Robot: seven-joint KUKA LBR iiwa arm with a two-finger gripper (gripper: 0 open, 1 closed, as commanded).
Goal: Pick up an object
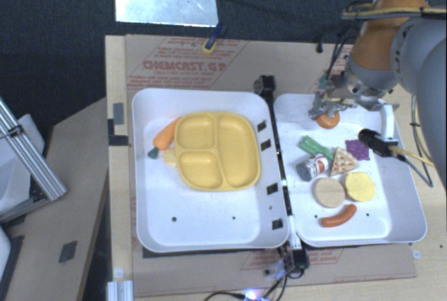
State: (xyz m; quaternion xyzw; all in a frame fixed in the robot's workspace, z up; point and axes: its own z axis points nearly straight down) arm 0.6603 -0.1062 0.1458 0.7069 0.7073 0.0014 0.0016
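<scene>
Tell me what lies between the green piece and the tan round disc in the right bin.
In the camera view, a small can lies on its side between the green piece and the tan disc, with a pizza slice beside the can.

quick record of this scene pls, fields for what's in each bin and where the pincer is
left bin: yellow divided plate; carrot by the plate's left edge
right bin: orange round piece, green piece, small can, pizza slice, purple piece, tan disc, yellow disc, sausage
pincer: at the right bin's far end, directly over the orange round piece
grasp: cannot tell
</scene>
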